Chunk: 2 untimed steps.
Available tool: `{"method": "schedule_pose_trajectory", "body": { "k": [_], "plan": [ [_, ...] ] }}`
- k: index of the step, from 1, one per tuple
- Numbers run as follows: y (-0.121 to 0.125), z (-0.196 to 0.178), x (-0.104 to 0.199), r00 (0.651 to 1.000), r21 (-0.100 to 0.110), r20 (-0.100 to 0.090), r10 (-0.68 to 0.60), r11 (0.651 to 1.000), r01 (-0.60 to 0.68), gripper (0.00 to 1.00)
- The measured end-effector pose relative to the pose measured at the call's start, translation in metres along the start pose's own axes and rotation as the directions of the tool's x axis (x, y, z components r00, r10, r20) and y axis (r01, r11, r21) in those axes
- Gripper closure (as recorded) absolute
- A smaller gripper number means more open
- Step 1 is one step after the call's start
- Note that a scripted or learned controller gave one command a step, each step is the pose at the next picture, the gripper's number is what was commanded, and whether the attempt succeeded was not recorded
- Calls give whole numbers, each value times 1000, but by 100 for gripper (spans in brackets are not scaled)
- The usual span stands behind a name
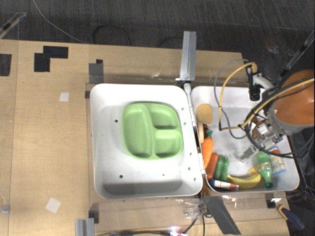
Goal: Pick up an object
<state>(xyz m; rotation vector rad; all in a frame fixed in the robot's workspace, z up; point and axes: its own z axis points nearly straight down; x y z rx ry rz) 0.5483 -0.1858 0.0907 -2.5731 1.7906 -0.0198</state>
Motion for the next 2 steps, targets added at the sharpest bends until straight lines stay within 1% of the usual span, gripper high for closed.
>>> {"method": "schedule_pose_trajectory", "body": {
  "k": [1,2],
  "plan": [
    [-52,0,-56,994,2,1,-109,994,109,0],
    [-30,-65,-8,1000,-3,1,1,1000,-1,0]
  ]
}}
